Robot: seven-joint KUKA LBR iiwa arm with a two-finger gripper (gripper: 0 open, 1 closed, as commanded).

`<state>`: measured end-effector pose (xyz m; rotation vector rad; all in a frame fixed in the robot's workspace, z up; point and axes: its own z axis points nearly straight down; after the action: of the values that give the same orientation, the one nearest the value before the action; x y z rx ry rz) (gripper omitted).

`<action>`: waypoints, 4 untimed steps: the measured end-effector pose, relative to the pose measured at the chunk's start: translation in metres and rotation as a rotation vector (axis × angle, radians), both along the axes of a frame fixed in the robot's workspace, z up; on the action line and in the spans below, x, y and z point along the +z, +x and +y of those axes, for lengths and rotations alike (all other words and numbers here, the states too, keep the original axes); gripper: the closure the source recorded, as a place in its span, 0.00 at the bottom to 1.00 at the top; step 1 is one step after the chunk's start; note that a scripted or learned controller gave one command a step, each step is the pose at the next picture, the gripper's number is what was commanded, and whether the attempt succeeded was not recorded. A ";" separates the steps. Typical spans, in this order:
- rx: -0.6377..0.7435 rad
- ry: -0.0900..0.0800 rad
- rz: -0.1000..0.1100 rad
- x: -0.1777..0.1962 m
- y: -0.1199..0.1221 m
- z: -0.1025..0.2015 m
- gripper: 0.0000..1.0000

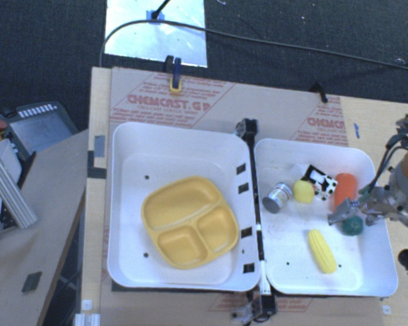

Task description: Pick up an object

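The right bin [374,278] holds several small objects. A yellow corn cob [322,250] lies toward its front. A small metal can [278,197] lies on its side at the left, with a yellow ball [303,191] beside it. A black-and-white block [320,180] and an orange piece [344,189] sit toward the back. A dark green object [353,225] rests near the right wall. My gripper [358,212] comes in from the right, low over the bin, directly above and against the green object. Part of that object is hidden beneath it.
The left bin [134,153] holds a yellow divided plate [189,221]. A black divider strip [250,197] runs between the bins. Cardboard [194,105] lies under both bins. A grey device [41,128] and a metal rail [5,185] stand off the bench at the left.
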<state>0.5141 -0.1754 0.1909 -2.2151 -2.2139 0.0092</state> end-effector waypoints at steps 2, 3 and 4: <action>0.003 -0.001 -0.009 -0.038 0.006 0.007 0.00; 0.004 -0.001 -0.009 -0.095 0.013 0.014 0.00; 0.002 -0.002 -0.011 -0.107 0.014 0.014 0.00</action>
<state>0.5279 -0.1612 0.0841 -2.2194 -2.2226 -0.0010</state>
